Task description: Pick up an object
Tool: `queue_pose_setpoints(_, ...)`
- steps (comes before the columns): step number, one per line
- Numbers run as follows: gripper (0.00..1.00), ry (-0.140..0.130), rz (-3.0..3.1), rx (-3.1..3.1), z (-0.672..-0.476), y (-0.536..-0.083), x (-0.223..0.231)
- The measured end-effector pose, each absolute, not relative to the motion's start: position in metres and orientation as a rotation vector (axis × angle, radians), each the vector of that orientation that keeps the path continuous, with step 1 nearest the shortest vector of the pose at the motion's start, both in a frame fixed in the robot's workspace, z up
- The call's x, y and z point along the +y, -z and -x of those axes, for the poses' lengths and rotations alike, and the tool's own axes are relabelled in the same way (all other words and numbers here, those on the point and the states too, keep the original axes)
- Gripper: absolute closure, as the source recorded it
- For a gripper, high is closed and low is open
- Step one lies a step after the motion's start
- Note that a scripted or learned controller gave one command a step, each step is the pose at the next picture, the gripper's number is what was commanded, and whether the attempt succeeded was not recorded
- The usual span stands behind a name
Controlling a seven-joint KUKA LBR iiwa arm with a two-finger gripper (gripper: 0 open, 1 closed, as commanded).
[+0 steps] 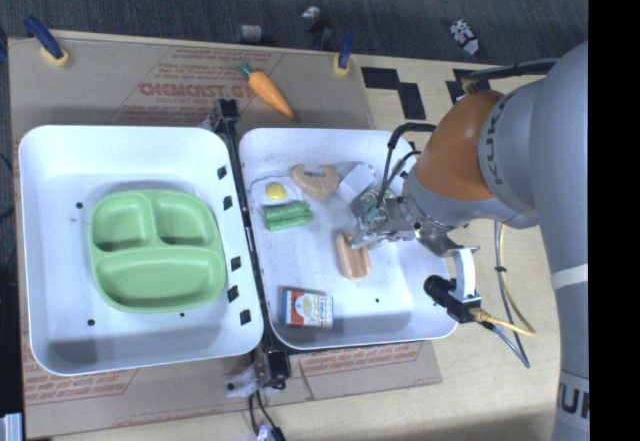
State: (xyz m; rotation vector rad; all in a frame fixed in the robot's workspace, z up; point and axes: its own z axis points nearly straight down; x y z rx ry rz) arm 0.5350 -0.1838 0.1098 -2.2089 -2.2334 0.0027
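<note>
Several small toy foods within reach of the claw [368, 229], down in the right bin [400, 314]: hot dog [351, 256] touching or just under its tip, croissant [315, 180] up and to its left, fried egg [275, 193] and green pod [288, 217] further left, small box [308, 309] below and left against the near wall. Hard to tell whether the claw is spread or pressed together, hidden among cables and wrist hardware; nothing visibly pinched. Likely target: the hot dog, closest of all. Probably light, hollow plastic, stiff enough not to crush, but smooth and rounded, so prone to squirting out of a two-point pinch. Best taken across the narrow width near the middle of its length, pads square to the long sides, not at the tapered ends. Lying at a slant, so wrist turn to match seems needed. Well apart to the far left, green divided plate [155, 249] in the left bin [50, 154]; orange carrot [269, 93] on the worktop [180, 79] beyond the bins.
</note>
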Motion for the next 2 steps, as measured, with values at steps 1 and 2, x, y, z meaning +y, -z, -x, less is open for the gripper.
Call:
queue_pose_setpoints(1,1.0,-0.005,2.204,-2.239,-0.536,-0.12,-0.184)
queue_pose_setpoints(2,1.0,-0.006,2.2,-2.244,-0.536,-0.13,-0.184)
